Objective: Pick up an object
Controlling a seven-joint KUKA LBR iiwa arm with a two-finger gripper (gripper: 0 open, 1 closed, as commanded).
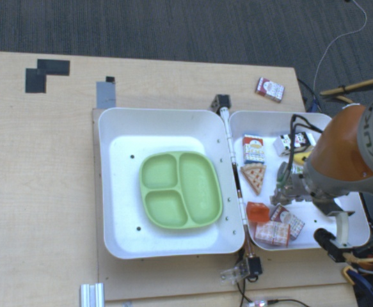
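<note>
The gripper point(282, 194) hangs low inside the right bin point(359, 232), its dark fingers pointing down among the small objects gathered there, which suits a task of picking any one of them: the arm point(340, 152) reaches in from the right and comes down over the clutter rather than over the open floor of the bin. Whether the fingers stand apart or together I cannot tell, since the wrist and its orange band cover them from above, and nothing shows between them, so no hold can be claimed. Just below the gripper lie a red piece point(258, 211) and a red-and-white packet point(277, 230), the nearest candidates; just to its left sits a pizza-slice toy point(254, 178), and beyond that, up and to the left, a small carton point(253, 149). Well to the left of the gripper, across the divider, the left bin point(109, 171) holds a green divided plate point(180, 190), lying flat and apart from the tool, probably not the target of this descent. Far above the gripper, outside both bins on the bench point(39, 190), rests another small packet point(270, 89), out of play.
</note>
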